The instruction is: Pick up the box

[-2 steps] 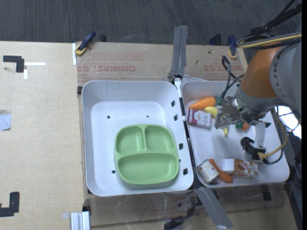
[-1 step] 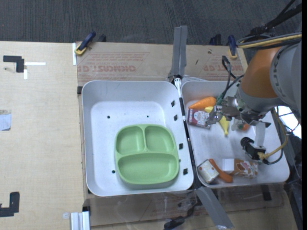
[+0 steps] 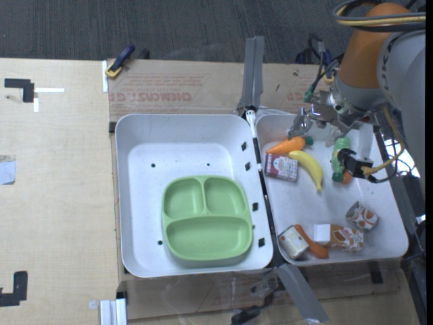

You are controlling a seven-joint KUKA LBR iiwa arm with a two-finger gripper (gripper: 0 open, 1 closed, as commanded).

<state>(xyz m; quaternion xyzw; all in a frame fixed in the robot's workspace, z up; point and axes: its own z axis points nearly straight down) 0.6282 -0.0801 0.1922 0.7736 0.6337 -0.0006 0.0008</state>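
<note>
Wooden bench under a slanted overhead view, dark carpet along the far edge; brown cardboard sheet lies under the two white bins; blue-and-yellow clip sits at the cardboard's far left corner.

Left bin holds one green divided plate, lying flat, toward the near right part of the bin.

Right bin is cluttered; grey arm with orange band enters from the right, over the bin's far side; gripper hangs over the far left corner of the right bin, just above the carrot; cannot tell whether it is spread or closed, nothing visibly held.

Small red-and-white box lies in the right bin, close to the left wall, just on the near side of the carrot and just beside the banana; it sits on the bin floor, apart from the gripper.

Banana lies at a slant, near the carrot's right end; small green item lies further right, too small to name; round printed tub lies toward the near right; crumpled printed packet lies just near of it; white block touches the packet's left side; tan carton sits in the near left corner, with an orange stick against its right side.
</note>
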